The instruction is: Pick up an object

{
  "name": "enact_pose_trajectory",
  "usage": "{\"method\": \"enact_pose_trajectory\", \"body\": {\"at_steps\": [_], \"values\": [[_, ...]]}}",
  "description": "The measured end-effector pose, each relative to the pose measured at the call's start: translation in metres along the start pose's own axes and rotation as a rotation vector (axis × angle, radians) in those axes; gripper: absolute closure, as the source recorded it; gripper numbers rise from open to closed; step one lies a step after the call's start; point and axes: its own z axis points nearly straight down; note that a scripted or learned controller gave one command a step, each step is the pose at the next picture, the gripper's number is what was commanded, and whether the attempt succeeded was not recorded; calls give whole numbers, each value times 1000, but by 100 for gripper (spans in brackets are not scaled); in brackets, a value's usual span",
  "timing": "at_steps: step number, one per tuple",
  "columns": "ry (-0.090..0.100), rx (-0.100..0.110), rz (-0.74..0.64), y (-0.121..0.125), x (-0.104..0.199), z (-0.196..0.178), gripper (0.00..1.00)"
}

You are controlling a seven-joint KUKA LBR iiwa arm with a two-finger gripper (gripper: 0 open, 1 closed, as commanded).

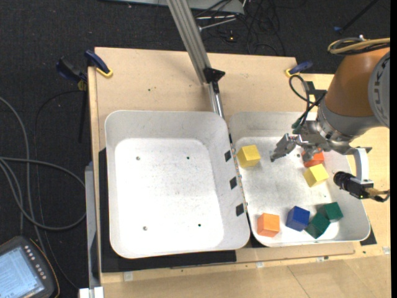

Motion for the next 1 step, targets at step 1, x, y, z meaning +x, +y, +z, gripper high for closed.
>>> {"method": "enact_pose_trajectory", "body": {"at_steps": [1], "values": [[0, 1, 0, -7, 0, 46, 0]]}}
